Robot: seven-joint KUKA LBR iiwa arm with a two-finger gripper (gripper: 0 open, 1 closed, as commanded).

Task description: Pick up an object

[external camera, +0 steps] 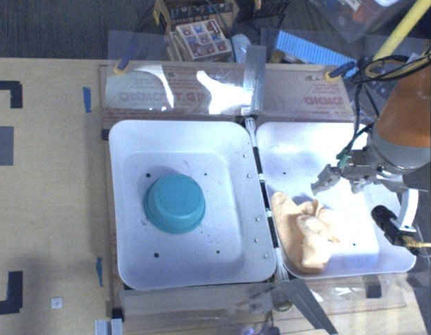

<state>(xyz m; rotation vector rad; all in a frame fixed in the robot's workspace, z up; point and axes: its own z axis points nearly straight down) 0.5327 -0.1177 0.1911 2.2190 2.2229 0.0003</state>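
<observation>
Where it lies crumpled: tan cloth (305,233) | right bin (362,253)

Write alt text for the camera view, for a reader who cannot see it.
A robot arm reaches in from the right, its gripper hanging above the right bin, near a crumpled tan cloth lying in that bin. A teal bowl sits upside down in the left bin.

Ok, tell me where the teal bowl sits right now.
The teal bowl sits upside down near the middle of the left bin, apart from the tan cloth in the right bin.
</observation>
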